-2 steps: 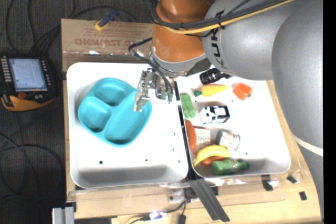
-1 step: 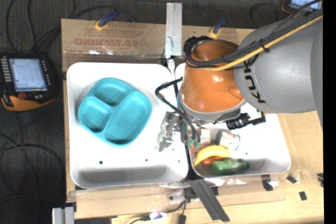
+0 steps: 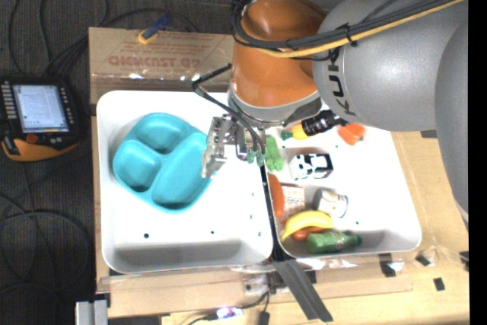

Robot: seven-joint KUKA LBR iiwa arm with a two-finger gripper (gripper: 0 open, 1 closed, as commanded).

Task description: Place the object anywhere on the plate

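The grey arm [image 3: 396, 49], with its orange band [image 3: 274, 49], rises closest to the camera and covers the upper middle of the bench. Below it hangs the gripper [image 3: 221, 152], at the right rim of the turquoise plate [image 3: 163, 160] in the left bin [image 3: 183, 240]. Whether the gripper is wide or narrow I cannot tell, and I see nothing clearly held in it.

Just to the right of the gripper, at the wall between the two bins, there is a small green object [image 3: 272, 154]. It looks like the thing to be moved, though this is only my judgement. Its long axis seems to run up and down in the view, roughly along the dividing wall; which end is the front I cannot say. The plate lies on the opposite side, directly to the left of the gripper and partly under it.

Further right and below the gripper, in the right bin [image 3: 396, 186], lie a banana [image 3: 307, 221], a green bottle [image 3: 333, 241], an orange piece [image 3: 350, 134] and a black-and-white item [image 3: 313, 163].

If the green object is not yet taken, the next move must go a little right, then back left.
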